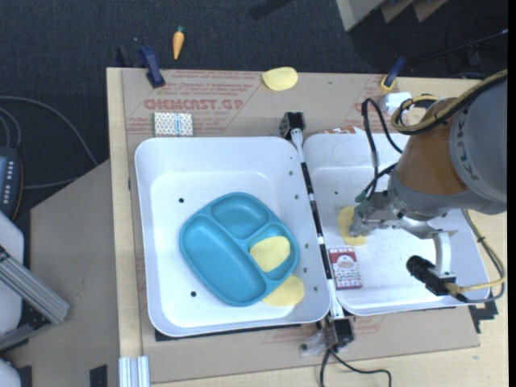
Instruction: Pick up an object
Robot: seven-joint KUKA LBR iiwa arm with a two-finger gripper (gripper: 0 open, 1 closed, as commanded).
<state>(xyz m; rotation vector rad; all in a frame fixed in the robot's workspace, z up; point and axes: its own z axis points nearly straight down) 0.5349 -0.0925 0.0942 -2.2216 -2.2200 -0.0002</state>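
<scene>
Claw hangs low in the right bin, directly over a yellow piece, seemingly positioned to grab it; whether it is spread or pinching is impossible to tell.

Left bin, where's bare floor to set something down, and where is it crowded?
In the left bin, bare floor runs along the back wall and down the left side of the blue divided plate. It is crowded at the front right, where a yellow piece sits against the plate near the divider.
</scene>
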